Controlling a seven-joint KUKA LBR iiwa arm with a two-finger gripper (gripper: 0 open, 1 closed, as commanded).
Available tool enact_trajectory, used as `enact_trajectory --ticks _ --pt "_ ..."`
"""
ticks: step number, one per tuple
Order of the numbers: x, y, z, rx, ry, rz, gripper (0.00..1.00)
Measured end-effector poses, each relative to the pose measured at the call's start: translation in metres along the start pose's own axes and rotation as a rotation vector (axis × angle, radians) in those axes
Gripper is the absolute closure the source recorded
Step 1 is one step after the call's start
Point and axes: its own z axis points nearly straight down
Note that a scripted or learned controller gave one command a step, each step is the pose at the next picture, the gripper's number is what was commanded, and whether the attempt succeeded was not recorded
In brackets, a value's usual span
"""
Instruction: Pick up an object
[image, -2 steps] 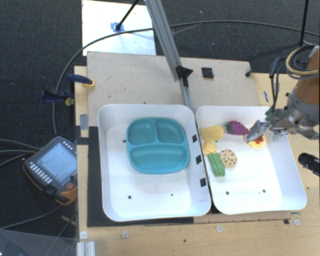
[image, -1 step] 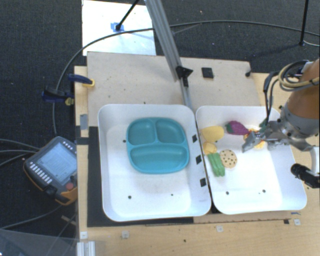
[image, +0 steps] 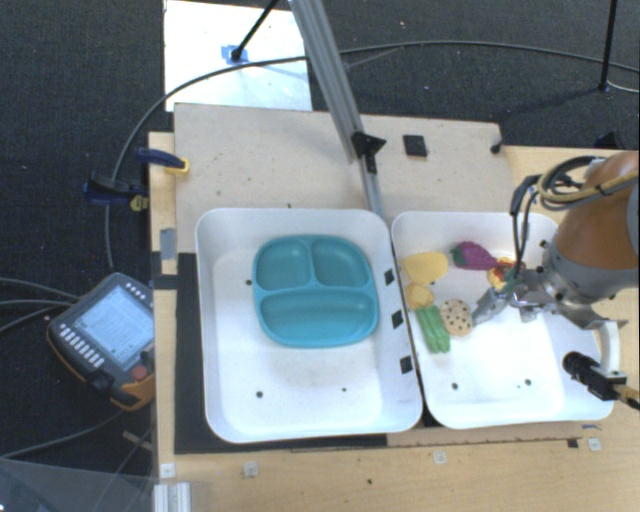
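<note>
Several small toy foods lie in the right bin (image: 500, 390): a yellow piece (image: 425, 265), a smaller yellow piece (image: 418, 295), a green piece (image: 433, 328), a round speckled cookie (image: 457, 317) and a purple piece (image: 474, 254). A small orange-red bit (image: 503, 269) shows by the wrist. My gripper (image: 492, 305) hangs low over the middle of the right bin, just right of the cookie and below the purple piece. The arm's grey wrist and orange band (image: 598, 235) cover the bin's right side.
A teal divided plate (image: 315, 290) lies in the left bin (image: 230, 380). A slanted metal pole (image: 335, 90) crosses the back board. A teach pendant (image: 105, 335) and a blue clamp (image: 135, 185) sit off the bench's left side.
</note>
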Motion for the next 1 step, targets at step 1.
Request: enact_trajectory --ticks 1 --pt "0.0004 -0.0041 0.0602 -0.003 0.000 0.001 0.00"
